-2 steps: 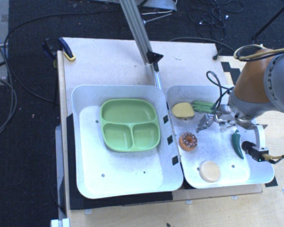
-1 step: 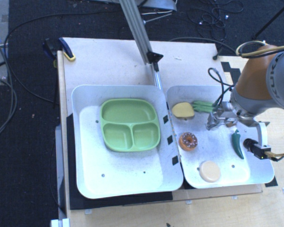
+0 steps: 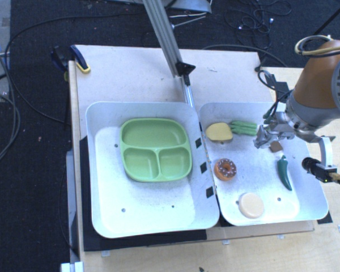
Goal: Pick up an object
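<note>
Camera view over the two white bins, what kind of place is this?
Probably a robotics lab test bench: a robot arm reaches over a white bin of toy food such as a donut, with loose cables on the dark floor.

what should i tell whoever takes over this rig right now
Claw: low over the right bin, beside the green bunch; whether it grips anything cannot be told.
Right bin items: yellow potato-like piece, green bunch, donut, green chili pepper, pale round piece, and a small brown thing just under the claw.
Left bin: green divided plate.
Done: no pickup confirmed.
Left: grasp one object and lift it.
</note>
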`<move>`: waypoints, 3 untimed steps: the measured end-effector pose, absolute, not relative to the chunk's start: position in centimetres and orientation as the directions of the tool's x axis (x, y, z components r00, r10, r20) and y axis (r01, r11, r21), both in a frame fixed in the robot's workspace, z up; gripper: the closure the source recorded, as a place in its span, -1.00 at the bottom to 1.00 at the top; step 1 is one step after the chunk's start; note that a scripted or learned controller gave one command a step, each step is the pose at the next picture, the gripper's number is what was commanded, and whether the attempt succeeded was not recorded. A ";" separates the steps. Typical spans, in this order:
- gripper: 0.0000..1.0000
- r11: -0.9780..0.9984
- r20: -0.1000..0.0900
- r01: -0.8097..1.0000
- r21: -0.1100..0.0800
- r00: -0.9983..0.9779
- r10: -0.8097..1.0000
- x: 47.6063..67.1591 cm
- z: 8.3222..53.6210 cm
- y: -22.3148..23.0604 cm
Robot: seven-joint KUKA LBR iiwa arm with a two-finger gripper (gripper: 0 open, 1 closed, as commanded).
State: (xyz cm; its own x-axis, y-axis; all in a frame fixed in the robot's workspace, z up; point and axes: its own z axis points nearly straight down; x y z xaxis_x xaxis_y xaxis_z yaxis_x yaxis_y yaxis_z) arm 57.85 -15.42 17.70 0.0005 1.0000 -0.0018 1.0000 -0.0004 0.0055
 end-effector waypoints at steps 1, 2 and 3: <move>1.00 0.000 -0.003 1.000 0.007 0.000 1.000 58.0 23.7 -16.4; 1.00 0.001 -0.001 1.000 0.003 -0.001 1.000 58.0 24.3 -16.4; 1.00 0.007 0.001 1.000 0.000 -0.007 1.000 58.6 23.3 -11.6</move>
State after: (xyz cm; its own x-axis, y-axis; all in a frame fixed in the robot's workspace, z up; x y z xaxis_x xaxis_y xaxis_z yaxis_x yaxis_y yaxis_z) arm 58.59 -11.56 23.27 -0.0069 1.0000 0.0014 1.0000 0.0069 -0.0004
